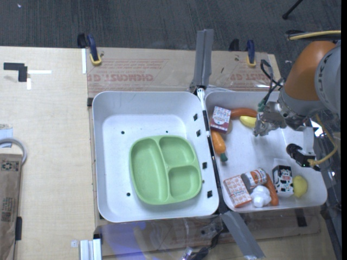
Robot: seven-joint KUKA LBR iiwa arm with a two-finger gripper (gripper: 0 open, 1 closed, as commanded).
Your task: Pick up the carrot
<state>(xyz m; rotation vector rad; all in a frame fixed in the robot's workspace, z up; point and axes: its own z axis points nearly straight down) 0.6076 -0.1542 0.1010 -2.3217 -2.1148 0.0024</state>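
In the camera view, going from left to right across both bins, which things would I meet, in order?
green divided plate → carrot → yellow banana → end effector → black-and-white cow-print carton → yellow lemon.

Both bins point(103, 145) are white, and the left one holds a pale green plate point(165, 169). In the right bin the carrot point(218, 143) is orange with a dark green tip. Beside it a small box point(221, 118) is red with a white panel. A banana point(248, 121) is yellow, and behind it lies an orange-red piece point(244, 112). Lower down, a carton point(237, 191) is orange and white, a can point(255, 177) carries an orange and white label, a small carton point(282, 180) is patterned black on white like a cow, a lemon point(300, 186) is yellow, and a garlic point(261, 196) is white. The arm point(309, 72) is grey with an orange band. The bench point(43, 123) is light wood.
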